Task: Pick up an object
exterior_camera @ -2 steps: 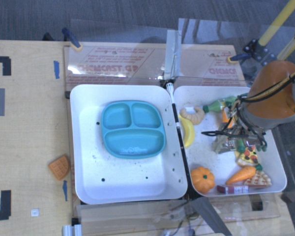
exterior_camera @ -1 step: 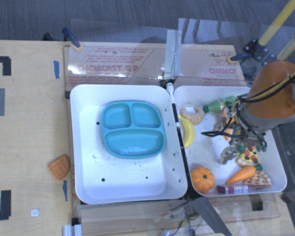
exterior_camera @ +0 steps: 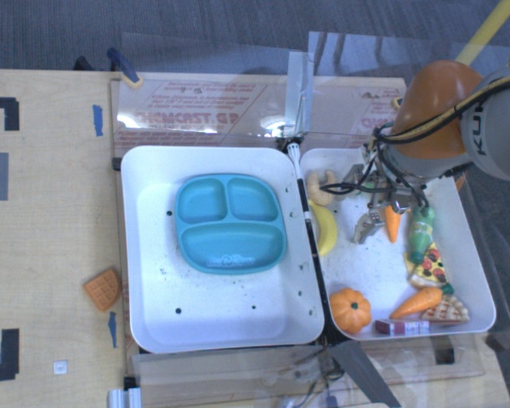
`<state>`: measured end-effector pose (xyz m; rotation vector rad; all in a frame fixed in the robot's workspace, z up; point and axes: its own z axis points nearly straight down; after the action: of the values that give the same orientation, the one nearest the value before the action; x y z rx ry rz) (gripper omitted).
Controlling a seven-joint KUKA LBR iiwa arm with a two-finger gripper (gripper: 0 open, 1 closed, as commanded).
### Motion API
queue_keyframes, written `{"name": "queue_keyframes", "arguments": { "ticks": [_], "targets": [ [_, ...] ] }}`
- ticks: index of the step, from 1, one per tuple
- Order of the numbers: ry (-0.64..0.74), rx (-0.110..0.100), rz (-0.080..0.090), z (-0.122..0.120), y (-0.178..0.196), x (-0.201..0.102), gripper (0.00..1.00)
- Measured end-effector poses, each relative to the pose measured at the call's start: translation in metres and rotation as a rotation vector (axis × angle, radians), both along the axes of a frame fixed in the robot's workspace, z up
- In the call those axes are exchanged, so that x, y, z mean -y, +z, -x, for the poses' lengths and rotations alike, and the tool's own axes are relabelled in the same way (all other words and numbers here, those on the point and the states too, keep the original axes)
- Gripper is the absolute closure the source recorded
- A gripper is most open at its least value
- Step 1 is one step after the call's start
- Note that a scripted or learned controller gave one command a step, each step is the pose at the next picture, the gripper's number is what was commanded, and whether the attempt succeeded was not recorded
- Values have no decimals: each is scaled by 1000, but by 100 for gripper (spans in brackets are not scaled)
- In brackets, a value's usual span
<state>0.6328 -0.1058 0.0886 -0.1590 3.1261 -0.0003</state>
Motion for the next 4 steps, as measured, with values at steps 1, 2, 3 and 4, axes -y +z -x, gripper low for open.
{"name": "queue_keyframes", "arguments": {
  "ticks": [1,2,3,4],
  "targets": [
    [-90,0,3,6,-1,89,0],
    [-86,17,4,1,15,86,100],
    [-55,0,-2,58,1,10,100],
    [224,3,8,50,106,119,100]
  ]
}}
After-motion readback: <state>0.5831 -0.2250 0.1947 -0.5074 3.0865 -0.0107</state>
